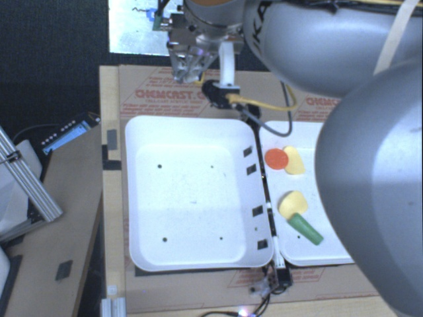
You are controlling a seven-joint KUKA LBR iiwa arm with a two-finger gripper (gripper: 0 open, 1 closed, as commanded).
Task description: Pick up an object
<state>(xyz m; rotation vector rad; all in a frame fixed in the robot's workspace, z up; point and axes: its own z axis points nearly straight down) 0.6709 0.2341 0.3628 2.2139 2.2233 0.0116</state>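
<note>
Beginning at the left: lying just below the pincer (pixel 192 63), the left bin (pixel 135 177), showing only white floor and 4 dark dots. Hanging over that bin's far rim, above the printed cardboard (pixel 158 92). Not possible to tell whether spread or pressed together; carrying nothing visible underneath.

Moving right: sitting below and well to the right of the pincer, past the divider, in the right bin (pixel 310 259), 1 orange disc (pixel 275 158) touching 1 yellow lump (pixel 295 162). Lying further below the pincer, nearer the camera, a 2nd yellow lump (pixel 291 204) touching 1 green stick (pixel 308 230). Looming furthest right, the grey arm (pixel 370 177), covering part of that bin.

Judging the risks: dropping straight down from here probably meaning striking the rim or closing on air. Crossing to the right, possibly snagging the yellow cable (pixel 268 103) trailing beside the pincer. Going for either touching pair, likely nudging the neighbour aside or squeezing both apart. Pinching a rounded lump off-centre, likely letting it slip out.
</note>
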